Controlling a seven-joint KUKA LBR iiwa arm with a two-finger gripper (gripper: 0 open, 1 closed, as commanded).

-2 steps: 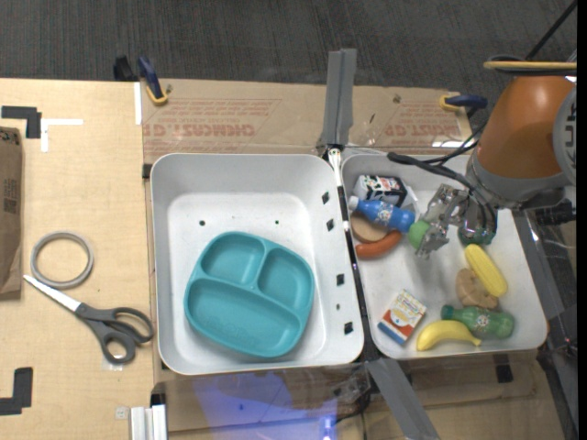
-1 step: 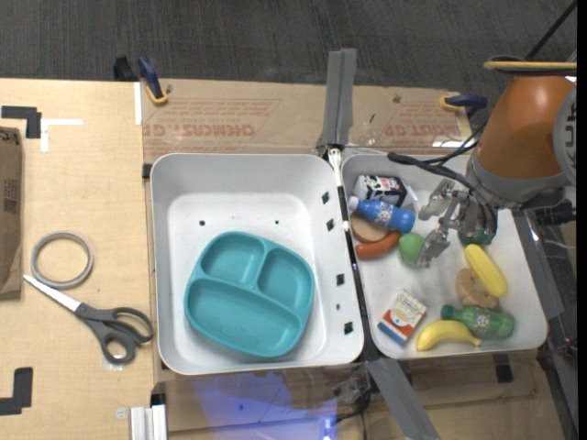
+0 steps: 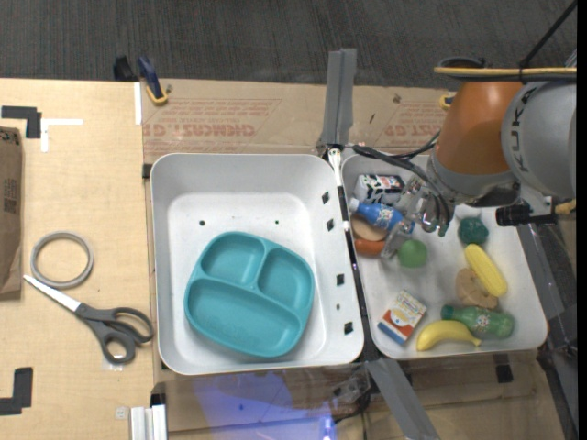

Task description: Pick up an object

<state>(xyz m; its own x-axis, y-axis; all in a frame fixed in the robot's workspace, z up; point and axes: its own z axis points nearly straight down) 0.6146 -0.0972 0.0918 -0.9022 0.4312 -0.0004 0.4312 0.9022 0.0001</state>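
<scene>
We see our grey arm [image 3: 550, 136], orange-banded above the wrist, reaching in from the right and bending down-left, its hand [image 3: 415, 220] lowered at the far end.

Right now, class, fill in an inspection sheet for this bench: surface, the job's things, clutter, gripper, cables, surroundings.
Surface: a wooden bench bearing two white bins, the left bin and the right bin.
Job's things: in the right bin, a green ball, two bananas, a green bottle, a small carton, a blue-and-white bottle.
Clutter: a teal divided plate in the left bin; scissors and a tape roll on the bench.
Gripper: gripper low over the right bin's far side; hold cannot be judged.
Cables: black cable at the arm.
Surroundings: dark carpet beyond the bench.
</scene>
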